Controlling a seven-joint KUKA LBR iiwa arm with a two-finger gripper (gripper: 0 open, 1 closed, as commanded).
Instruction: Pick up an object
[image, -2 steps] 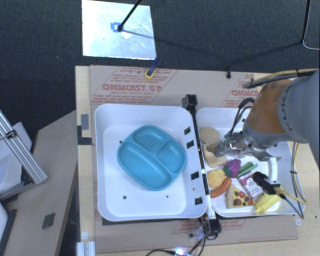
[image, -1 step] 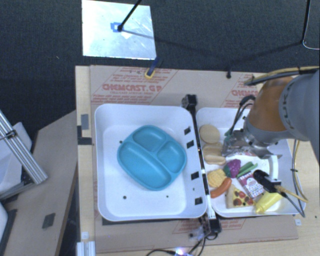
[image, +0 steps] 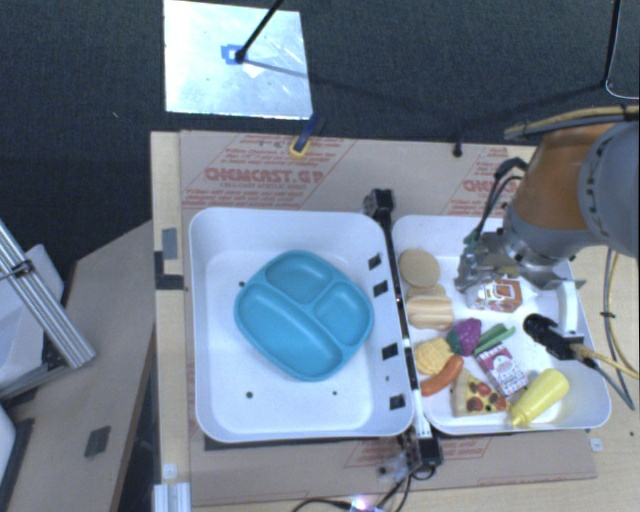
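My gripper (image: 481, 272) hangs low over the back part of the right bin (image: 590, 405), at the end of the grey and orange arm coming in from the right. Just below and to the right of it lies a small orange and white packet (image: 499, 295), partly covered by the gripper. A round tan bun (image: 419, 267) lies to its left, with a pale bread roll (image: 430, 311) in front of that. I see nothing lifted.
The right bin also holds purple grapes (image: 466, 334), a corn piece (image: 432, 354), an orange carrot (image: 443, 376), a pizza slice (image: 476, 399), a red carton (image: 506, 371) and a yellow bottle (image: 539, 395). A blue divided plate (image: 303, 313) lies in the left bin (image: 215, 400).
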